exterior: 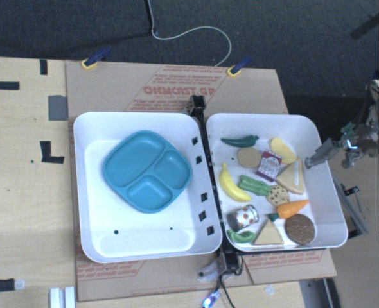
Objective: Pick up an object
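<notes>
Toy food (266, 191), the stock from which 1 piece must be lifted, lies heaped in the right bin (327, 201): a banana (230, 183), a green chilli (239, 141), a yellow potato-like piece (282, 150), a carrot (292, 208), a brown round cookie (300, 228) and a small purple-labelled packet (268, 165) among them. The left bin (87, 191) carries a blue divided plate (148, 171). Both bins sit on a cardboard sheet (176, 85) over the tabletop (22, 172).

The claw (353, 147) hangs at the right bin's outer rim, above and just outside the wall, touching none of the pieces and holding nothing that can be seen. Whether it stands apart or together cannot be told at this angle.

A clean pick likely calls for a piece lying apart from its neighbours: the chilli near the top or the banana by the dividing wall look freer than the crowded middle. Coming down centred across a piece's narrow side should lessen the risk of nudging others.
</notes>
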`<state>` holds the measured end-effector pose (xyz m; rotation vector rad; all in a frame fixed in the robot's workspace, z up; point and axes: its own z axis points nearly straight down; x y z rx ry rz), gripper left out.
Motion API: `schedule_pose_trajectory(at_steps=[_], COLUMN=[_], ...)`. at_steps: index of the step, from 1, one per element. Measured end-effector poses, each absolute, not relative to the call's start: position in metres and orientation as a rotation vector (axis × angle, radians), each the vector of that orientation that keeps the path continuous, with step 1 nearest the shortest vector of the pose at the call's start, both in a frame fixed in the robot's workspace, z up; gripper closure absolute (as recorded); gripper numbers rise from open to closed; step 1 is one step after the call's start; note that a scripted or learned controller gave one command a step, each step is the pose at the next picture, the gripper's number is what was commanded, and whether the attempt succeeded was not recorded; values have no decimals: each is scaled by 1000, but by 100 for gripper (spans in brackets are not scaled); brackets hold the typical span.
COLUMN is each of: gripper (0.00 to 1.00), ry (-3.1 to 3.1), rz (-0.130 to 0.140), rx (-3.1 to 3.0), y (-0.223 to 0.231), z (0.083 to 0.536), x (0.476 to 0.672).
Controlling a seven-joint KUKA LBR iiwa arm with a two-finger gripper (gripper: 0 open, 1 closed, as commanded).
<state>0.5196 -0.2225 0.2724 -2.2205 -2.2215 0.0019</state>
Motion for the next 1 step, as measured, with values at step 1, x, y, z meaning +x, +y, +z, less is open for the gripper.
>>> schedule_pose_trajectory(at_steps=[1], gripper=[0], ry=[-2227], rz=[1], rx=[-2208], y=[-87], z=[268], x=[482])
